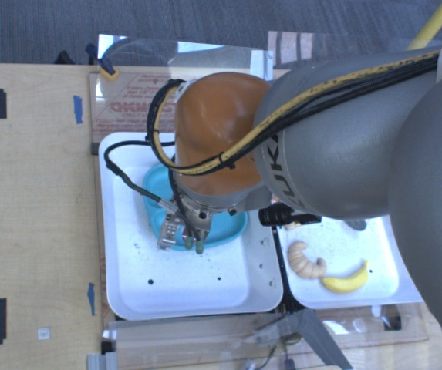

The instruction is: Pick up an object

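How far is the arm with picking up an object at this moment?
Done: the gripper is down in the left bin, at the edge of the blue dish. In hand: nothing visible between its fingers. Left: grasp and lift; the banana and the croissant lie untouched in the right bin.

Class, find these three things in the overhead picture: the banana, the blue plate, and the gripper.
banana (pixel 346 280): camera view, middle of its yellow curve.
blue plate (pixel 157 190): camera view, its left rim.
gripper (pixel 180 240): camera view, between its fingertips, above the plate's lower edge.
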Controlling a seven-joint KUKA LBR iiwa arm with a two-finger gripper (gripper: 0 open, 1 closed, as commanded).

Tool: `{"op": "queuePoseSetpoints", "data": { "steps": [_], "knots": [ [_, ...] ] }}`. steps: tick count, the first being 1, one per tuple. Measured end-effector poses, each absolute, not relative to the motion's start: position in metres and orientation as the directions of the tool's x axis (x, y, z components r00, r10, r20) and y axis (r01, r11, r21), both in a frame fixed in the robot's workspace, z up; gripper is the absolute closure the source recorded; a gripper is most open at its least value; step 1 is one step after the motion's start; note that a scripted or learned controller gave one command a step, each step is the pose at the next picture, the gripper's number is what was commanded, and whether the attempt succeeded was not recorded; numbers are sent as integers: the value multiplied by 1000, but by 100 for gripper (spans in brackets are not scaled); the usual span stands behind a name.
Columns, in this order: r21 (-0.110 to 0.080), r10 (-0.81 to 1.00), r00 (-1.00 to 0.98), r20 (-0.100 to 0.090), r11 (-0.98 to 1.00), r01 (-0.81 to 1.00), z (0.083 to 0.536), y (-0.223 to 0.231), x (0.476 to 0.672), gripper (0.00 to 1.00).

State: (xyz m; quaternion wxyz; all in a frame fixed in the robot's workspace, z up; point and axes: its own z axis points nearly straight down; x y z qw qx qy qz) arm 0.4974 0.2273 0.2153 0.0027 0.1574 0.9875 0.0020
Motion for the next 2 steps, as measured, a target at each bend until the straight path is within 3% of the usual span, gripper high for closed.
{"op": "queuePoseSetpoints", "data": {
  "steps": [2],
  "knots": [
    [12,307,-952,-14,952,307,237,230,500,100]
  ]
}}
